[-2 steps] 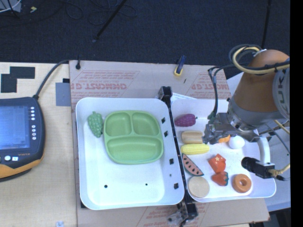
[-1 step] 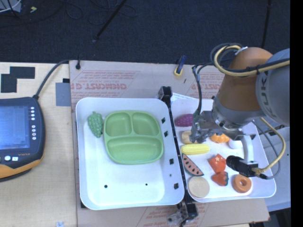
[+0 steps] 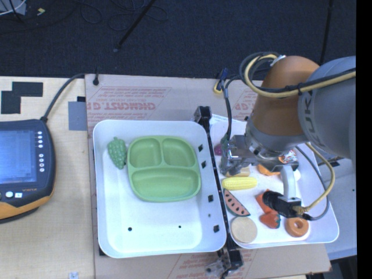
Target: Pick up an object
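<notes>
Hovering low over the right bin [image 3: 329, 228], tool [image 3: 231, 163] poised just above the corn [image 3: 239, 183] for a grab, grip state impossible to tell

Bench [image 3: 58, 225]: light wood-coloured top. A brown cardboard sheet [image 3: 145, 100] with red print lies on it. 2 shallow white bins sit side by side on the cardboard, touching: left bin [image 3: 110, 225], right bin [image 3: 325, 228]. A handheld control tablet [image 3: 23, 167] with grey screen and orange edge rests at the bench's left, well apart from the bins.
</notes>
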`<action>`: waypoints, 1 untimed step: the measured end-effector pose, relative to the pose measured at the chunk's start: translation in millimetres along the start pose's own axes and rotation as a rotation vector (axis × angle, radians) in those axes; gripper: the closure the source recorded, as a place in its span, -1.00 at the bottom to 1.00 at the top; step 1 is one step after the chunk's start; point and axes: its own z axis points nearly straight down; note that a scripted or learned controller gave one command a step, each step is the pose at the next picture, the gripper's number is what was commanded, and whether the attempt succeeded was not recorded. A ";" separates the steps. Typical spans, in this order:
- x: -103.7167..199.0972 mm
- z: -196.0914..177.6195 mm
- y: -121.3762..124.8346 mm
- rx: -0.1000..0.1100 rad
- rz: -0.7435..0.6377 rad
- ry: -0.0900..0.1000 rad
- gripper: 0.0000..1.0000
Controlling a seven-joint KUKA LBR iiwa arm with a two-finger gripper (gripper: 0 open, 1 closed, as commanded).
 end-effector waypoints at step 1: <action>15.2 6.8 5.3 0.001 0.002 -0.001 1.00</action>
